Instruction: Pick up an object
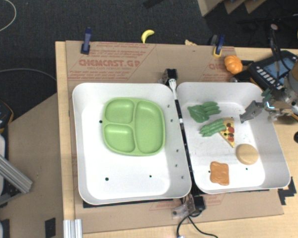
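Observation:
The right bin point(268, 180) holds several toy foods. A green leafy piece point(204, 110) lies near its far left, and a second green piece point(212, 127) lies just below it. A pizza slice point(229, 132) sits beside that one. Nearer the front are a round tan bun point(247, 154) and an orange-brown slab point(219, 173). My gripper point(256, 109) hangs over the bin's far right part, right of the pizza slice and above the bun. Nothing shows in its grasp.
The left bin point(89, 162) holds a green divided plate point(134, 126). On the cardboard behind the bins lie a small orange fruit point(233, 64), a yellow banana point(147, 34) and two blue clamps point(86, 41) point(219, 44). A dark divider point(179, 128) runs between the bins.

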Robot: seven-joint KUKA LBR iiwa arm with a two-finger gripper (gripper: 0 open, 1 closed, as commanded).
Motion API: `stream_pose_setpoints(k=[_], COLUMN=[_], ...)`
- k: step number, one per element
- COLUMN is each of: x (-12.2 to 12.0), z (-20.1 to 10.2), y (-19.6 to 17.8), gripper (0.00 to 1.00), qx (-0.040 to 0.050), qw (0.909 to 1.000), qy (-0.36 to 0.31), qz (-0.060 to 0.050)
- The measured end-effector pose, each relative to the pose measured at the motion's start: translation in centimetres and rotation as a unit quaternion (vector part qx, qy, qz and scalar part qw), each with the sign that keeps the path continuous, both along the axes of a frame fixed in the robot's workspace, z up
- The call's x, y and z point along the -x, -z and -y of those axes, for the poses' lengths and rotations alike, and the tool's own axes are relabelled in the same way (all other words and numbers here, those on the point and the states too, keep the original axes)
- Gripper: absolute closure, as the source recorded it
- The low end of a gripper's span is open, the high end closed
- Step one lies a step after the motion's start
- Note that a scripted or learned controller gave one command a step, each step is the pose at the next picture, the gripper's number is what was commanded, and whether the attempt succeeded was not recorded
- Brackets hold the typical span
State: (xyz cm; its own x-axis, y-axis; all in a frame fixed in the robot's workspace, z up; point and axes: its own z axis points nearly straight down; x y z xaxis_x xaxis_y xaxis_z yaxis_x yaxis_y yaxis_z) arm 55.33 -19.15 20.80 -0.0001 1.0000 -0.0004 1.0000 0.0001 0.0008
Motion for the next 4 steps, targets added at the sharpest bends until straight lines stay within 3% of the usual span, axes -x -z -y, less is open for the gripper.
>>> stream_pose_setpoints(k=[1,2,3,4], x=[0.8,7.7,7.4,7.2], z=[2.7,-4.3,-3.8,-6.2], y=[12.6,12.4,11.3,-0.8], gripper=[0.00,0.00,1.00,1.00], qx=[-0.0088,-0.0032,0.0004,0.0011], qw=[1.0000,1.0000,1.0000,1.0000], qy=[-0.001,-0.001,0.001,-0.002], qz=[-0.001,-0.004,0.001,0.006])
